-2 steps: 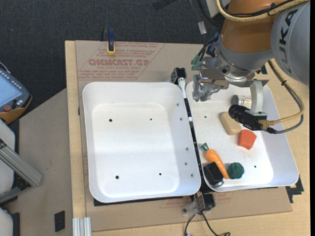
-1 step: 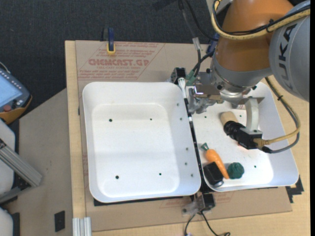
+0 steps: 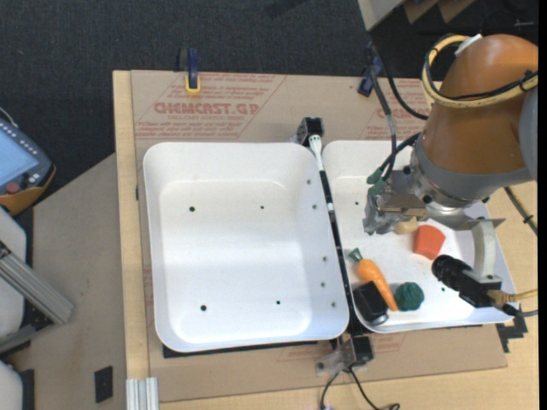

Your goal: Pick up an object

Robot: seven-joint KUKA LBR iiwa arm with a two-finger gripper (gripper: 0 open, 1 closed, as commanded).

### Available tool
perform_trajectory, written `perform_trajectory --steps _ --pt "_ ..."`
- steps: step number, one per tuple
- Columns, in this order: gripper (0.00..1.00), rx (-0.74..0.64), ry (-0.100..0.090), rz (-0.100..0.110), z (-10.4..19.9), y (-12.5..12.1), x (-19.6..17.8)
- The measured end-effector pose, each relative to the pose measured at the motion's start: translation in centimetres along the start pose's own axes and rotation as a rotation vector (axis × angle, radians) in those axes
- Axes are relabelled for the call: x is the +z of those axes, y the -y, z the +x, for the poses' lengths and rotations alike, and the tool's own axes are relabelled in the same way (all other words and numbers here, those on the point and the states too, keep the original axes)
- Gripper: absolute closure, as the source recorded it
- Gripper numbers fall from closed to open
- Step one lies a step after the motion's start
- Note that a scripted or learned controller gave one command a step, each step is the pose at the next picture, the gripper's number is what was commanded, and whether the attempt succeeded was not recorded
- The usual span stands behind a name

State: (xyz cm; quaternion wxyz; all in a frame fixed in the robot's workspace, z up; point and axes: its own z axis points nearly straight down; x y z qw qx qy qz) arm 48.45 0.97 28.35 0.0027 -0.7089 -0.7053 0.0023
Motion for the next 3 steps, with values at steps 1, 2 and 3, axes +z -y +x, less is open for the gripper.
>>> perform_trajectory --steps 1,2,3 --pt "1.00 -0.008 0.000 -0.008 4.5 0.5 -0.7" --pt "1.00 -0.001 0.000 -0.002 -4.5 0.5 4.8" --pt "1.00 -0.003 0.000 -0.005 -13.8 0.4 12.1"
